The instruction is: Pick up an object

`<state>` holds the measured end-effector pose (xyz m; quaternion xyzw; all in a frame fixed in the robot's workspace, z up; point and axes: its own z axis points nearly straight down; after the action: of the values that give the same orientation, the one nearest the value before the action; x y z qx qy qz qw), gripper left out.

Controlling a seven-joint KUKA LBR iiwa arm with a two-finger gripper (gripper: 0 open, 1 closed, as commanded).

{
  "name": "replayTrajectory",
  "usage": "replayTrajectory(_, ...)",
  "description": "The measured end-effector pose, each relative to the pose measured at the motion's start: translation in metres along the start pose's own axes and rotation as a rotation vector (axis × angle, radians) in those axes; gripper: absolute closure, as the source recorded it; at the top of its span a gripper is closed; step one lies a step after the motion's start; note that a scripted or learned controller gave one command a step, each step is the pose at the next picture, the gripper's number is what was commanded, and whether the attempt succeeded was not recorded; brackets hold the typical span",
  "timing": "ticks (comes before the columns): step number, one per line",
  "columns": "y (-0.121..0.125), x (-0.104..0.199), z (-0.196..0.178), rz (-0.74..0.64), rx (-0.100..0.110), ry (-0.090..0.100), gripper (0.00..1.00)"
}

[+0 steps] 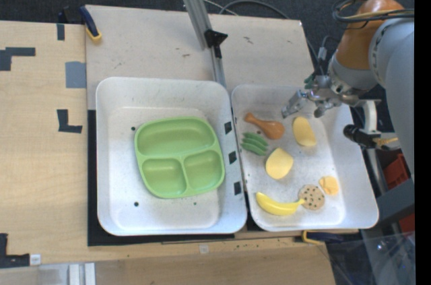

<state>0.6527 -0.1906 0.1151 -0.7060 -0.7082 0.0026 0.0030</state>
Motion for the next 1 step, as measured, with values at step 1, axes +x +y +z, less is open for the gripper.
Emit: replayTrajectory(1, -0.0002, 0.0014, 0.0282, 0.000, -0.005, -0.002, 0.00)
